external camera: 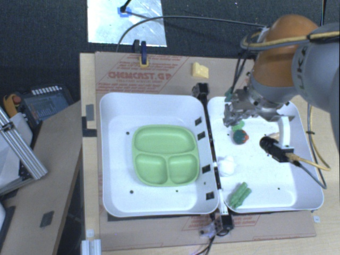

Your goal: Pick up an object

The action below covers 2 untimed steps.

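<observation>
In the right bin [297, 195] lie three small things. A teal and red ball [241, 137] sits near the bin's upper left. A white lump [227, 165] rests against the left wall, and a green ridged piece [239, 194] lies near the front left corner. My gripper [232, 120] hangs low over the bin's upper left part, just above and left of the ball. A small green bit [237, 125] shows right under the gripper, and I cannot tell whether it is held.
The left bin [114, 158] holds a light green divided plate [164, 155]. A black divider [209, 142] runs between the bins. On the cardboard behind the bins lies a yellow block [200, 70]. The arm [289, 47] covers the right bin's back right.
</observation>
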Available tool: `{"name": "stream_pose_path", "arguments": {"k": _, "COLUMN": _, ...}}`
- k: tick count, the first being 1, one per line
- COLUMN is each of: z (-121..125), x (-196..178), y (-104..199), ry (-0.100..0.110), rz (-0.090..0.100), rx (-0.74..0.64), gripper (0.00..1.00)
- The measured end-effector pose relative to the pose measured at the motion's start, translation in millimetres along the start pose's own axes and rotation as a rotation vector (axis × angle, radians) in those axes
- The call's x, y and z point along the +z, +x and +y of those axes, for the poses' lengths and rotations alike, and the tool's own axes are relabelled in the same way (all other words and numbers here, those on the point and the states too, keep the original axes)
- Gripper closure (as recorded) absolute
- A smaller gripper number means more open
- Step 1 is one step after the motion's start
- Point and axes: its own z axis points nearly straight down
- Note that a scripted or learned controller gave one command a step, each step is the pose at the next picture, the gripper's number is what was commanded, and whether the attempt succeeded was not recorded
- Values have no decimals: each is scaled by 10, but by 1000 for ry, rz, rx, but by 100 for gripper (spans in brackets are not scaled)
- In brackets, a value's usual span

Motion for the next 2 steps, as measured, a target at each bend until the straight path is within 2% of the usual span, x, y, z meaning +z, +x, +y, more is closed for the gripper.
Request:
{"name": "stream_pose_path", "arguments": {"k": 1, "z": 104, "x": 116, "y": 516, "ry": 2, "rz": 0, "rx": 1, "gripper": 100}}
{"name": "stream_pose_path", "arguments": {"k": 2, "z": 293, "x": 41, "y": 1045, "ry": 0, "rz": 1, "rx": 1, "gripper": 100}}
